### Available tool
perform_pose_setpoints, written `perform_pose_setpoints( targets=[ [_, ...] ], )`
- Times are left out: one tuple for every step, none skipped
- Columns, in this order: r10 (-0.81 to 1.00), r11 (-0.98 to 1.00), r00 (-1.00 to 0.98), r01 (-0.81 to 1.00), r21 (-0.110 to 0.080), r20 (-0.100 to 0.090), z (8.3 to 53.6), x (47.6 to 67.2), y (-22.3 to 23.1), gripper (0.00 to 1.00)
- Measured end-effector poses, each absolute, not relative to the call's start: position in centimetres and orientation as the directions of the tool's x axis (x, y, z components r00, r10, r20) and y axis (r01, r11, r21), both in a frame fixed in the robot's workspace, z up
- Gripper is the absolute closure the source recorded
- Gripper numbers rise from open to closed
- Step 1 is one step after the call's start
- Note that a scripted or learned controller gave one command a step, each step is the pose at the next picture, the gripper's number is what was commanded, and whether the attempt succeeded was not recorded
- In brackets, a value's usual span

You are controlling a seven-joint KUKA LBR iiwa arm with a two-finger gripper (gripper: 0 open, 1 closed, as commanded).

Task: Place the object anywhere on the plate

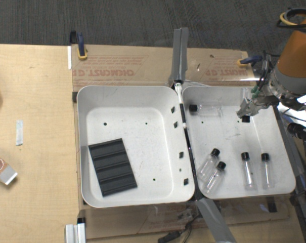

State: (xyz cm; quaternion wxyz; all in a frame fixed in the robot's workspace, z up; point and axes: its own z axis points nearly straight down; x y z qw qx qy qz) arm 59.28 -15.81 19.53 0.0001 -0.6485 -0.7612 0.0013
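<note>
We see the end effector (247, 113) over the right bin (284, 151) — grip state unclear, capped vials (249, 169) lying below it, ridged black plate (112, 166) in the left bin (87, 135).

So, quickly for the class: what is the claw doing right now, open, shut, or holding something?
Claw: cannot be told; it hangs over the right bin, near its far edge.

High slanted view over both bins (137, 92)
</note>
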Motion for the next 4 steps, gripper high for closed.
perform_pose_setpoints(
  targets=[
    [0.982, 0.187, -0.187, 0.982, -0.002, 0.000, 19.3, 57.6, -7.8, 1.00],
    [0.975, 0.220, -0.220, 0.975, -0.003, 0.000, 19.1, 56.2, -2.9, 1.00],
    [0.956, 0.293, -0.293, 0.956, -0.004, 0.000, 19.0, 54.9, 5.1, 1.00],
    [0.889, 0.458, -0.458, 0.889, -0.003, -0.001, 18.3, 56.5, 11.5, 1.00]
  ],
)
